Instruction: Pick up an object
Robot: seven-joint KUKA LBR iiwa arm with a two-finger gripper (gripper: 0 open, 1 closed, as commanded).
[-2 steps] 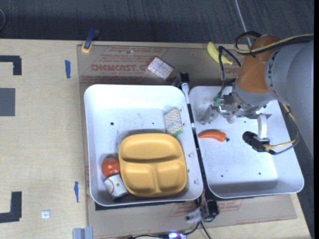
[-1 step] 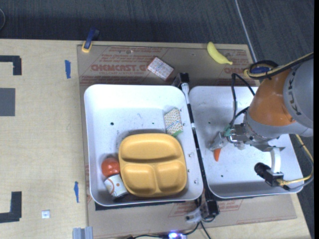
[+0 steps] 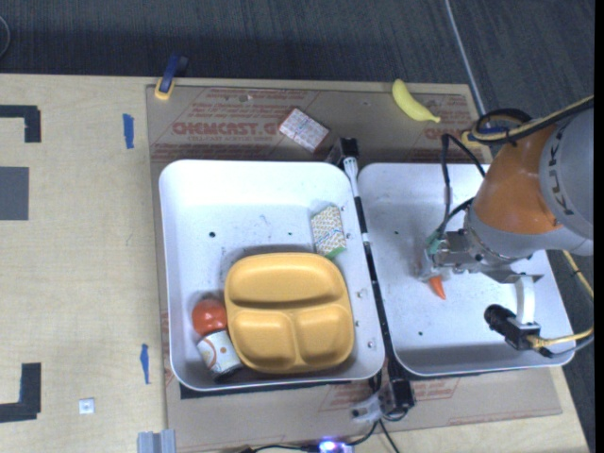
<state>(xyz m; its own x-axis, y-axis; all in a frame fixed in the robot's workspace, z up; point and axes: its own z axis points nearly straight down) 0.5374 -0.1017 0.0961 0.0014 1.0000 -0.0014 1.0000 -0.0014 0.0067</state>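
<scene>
Far left on the light wood counter (image 3: 75, 253): bits of blue tape and black marks. Up at eleven o'clock from the left bin (image 3: 179, 253), a small blue clip (image 3: 170, 74).

Inside the left bin, down at seven o'clock: a red ball (image 3: 208, 315), with a little white can (image 3: 219, 351) just below it. Both right next to a big yellow tray (image 3: 288, 310), lying flat across the six o'clock part of the bin. At two o'clock in the same bin, a small dotted packet (image 3: 327, 228) leaning by the wall, near the tray's top edge.

Above the left bin, at twelve o'clock, on the brown card: a pink and white packet (image 3: 302, 128). Next, a black stick (image 3: 349, 151) by the gap between the two bins. Further right, up at twelve o'clock from the right bin (image 3: 415, 347), a yellow banana (image 3: 413, 102).

In the middle of the right bin: a tiny orange carrot (image 3: 438, 287), lying on the white floor. Right above it, the fingers (image 3: 437, 264), low over the bin and very close to the carrot's top end. Hard to tell if open or shut, or if touching the carrot. Reaching in from three o'clock, the grey and orange arm (image 3: 514, 196).
</scene>
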